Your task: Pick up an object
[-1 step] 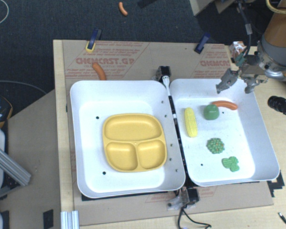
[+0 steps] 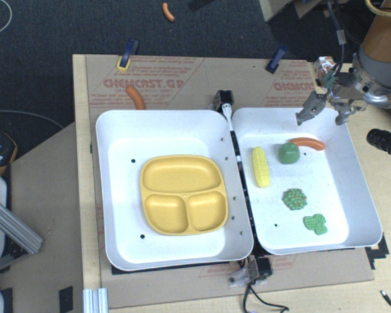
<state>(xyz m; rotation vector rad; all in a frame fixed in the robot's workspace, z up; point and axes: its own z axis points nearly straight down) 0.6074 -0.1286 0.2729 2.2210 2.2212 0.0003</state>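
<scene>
In the right bin [image 2: 352,194] lie a yellow corn cob [image 2: 260,167], a round green fruit [image 2: 288,153], an orange sausage [image 2: 308,143] touching it, a green broccoli head [image 2: 294,199] and a small green leafy piece [image 2: 317,223]. My gripper [image 2: 326,112] hangs over the bin's far right corner, above and to the right of the sausage. Its two fingers stand apart, open, with nothing between them.
The left bin [image 2: 117,194] holds a yellow three-compartment tray [image 2: 182,194]. An orange sausage [image 2: 136,97] lies on the cardboard behind the left bin, another [image 2: 168,11] on the dark floor. Clamps [image 2: 126,55] sit at the board's far edge.
</scene>
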